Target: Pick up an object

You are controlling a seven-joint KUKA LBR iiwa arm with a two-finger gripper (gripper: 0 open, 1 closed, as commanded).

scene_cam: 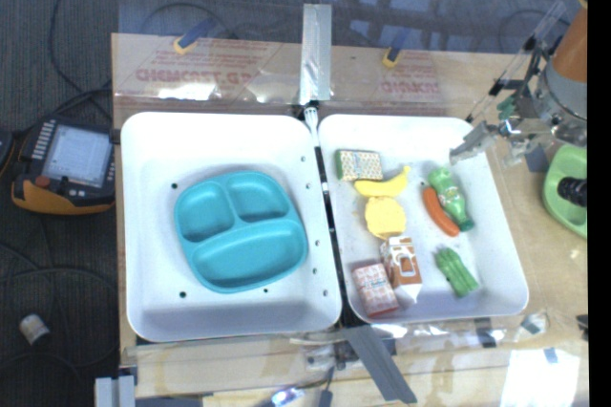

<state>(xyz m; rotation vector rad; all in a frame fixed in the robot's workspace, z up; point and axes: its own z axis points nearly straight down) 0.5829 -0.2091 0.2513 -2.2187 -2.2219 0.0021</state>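
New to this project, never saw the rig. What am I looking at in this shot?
One fixed camera looks down at a slant on a bench with two shallow white bins. The left bin holds a teal divided plate. The right bin holds toy food: a banana, an orange carrot, a green vegetable, small boxes including a carton, and others. The robot arm enters from the right; its pincer sits over the right bin's far corner. Nothing is visibly held, and whether the pincer is open is not clear.
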